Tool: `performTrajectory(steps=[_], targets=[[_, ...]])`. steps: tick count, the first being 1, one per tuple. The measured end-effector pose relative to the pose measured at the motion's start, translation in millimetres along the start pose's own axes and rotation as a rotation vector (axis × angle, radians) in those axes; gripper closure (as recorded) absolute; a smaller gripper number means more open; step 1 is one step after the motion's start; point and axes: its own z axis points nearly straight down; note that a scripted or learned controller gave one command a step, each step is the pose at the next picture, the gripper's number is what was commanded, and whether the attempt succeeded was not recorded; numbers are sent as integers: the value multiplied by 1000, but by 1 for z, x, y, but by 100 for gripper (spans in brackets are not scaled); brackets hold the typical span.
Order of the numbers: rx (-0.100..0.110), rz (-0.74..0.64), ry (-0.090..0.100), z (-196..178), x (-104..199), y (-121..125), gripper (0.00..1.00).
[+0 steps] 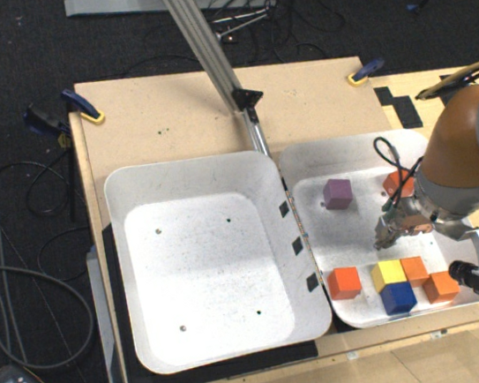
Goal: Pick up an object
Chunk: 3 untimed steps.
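The right bin holds several blocks. A purple cube lies near its middle. Along the front wall sit an orange cube, a yellow block with a blue block in front of it, and two more orange blocks. Another orange piece shows beside the arm's wrist. My gripper reaches down into the right bin, just above the yellow block and right of the purple cube. Nothing is visibly between its fingers.
The left bin lies beside the right one, with a raised divider edge between them. A metal pole slants over the back of the bench. Blue clamps grip the board's far corners.
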Motion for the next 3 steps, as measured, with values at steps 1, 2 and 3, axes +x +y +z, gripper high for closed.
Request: performTrajectory(steps=[1, 2, 3], targets=[[-6, -4, -1, -58, 5, 10, 100], [-5, -5, -1, -111, 10, 20, 100], [-6, -5, -2, -164, 10, 22, 100]])
